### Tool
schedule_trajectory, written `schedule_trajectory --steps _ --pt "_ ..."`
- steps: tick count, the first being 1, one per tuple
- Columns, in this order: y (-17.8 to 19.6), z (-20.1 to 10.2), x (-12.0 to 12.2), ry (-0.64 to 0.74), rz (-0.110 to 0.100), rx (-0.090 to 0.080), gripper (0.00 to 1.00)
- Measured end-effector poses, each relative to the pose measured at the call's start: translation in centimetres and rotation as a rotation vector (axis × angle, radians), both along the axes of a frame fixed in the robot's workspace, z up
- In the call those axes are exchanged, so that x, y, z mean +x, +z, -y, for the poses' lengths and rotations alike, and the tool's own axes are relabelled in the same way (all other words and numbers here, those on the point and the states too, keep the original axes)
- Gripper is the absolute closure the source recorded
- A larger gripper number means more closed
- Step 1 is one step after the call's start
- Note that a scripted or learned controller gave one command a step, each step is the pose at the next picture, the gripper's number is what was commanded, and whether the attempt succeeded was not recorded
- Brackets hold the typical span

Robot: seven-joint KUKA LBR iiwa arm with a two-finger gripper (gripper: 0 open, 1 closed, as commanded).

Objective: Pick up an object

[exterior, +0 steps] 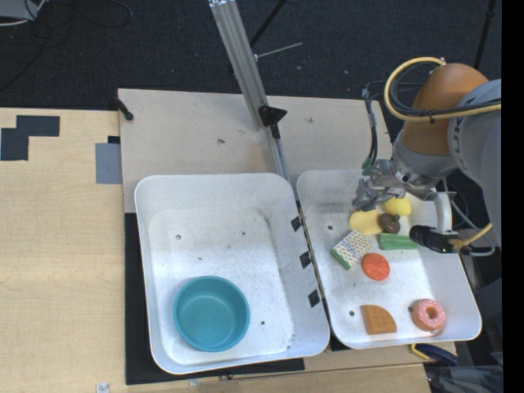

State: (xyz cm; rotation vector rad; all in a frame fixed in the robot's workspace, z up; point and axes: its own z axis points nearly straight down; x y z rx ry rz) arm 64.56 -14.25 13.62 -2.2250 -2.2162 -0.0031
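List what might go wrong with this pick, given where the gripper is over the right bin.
1. The gripper hangs above a tight cluster: a yellow piece, a small brown piece and a green bar lie almost touching, so it may catch two things or push them apart.
2. The cluster sits toward the right bin's far side, so a nudged piece could slide against the wall, where it is probably harder to grasp.

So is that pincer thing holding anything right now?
Pincer: low over the right bin, by the yellow pieces; open, shut or holding cannot be told.
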Motion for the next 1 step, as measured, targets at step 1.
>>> schedule_trajectory --steps 1 --pt "4.17 0.18 -0.07 0.001 0.002 -0.002 1.0"
